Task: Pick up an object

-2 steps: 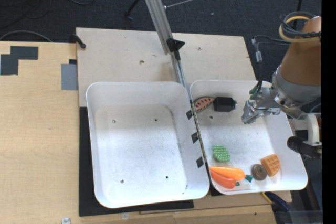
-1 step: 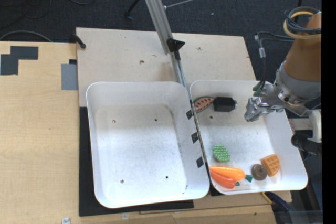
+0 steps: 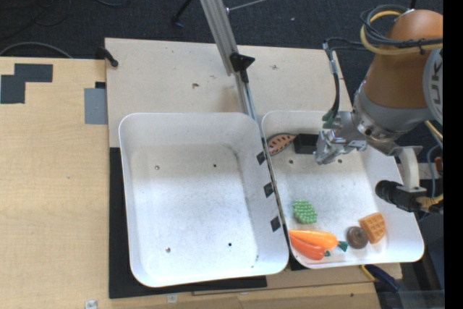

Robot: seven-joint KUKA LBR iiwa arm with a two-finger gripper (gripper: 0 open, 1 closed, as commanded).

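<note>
The right bin (image 3: 405, 246) holds several small toys. A brown striped oval piece (image 3: 279, 142) lies at its far left corner. A green knobbly piece (image 3: 304, 211) sits near the middle, an orange carrot-like piece (image 3: 313, 242) lies by the near wall, and a brown round piece (image 3: 355, 236) rests beside an orange waffle-like block (image 3: 373, 226). My gripper (image 3: 330, 150) hangs over the far part of this bin, right of the brown oval piece. Nothing shows between its fingers.
The left bin (image 3: 145, 257) stands next to the right one, parted by a wall with black clips (image 3: 268, 189). A slanted aluminium bar (image 3: 217, 18) rises behind the bins. A black cylinder (image 3: 394, 193) juts over the right bin's right rim.
</note>
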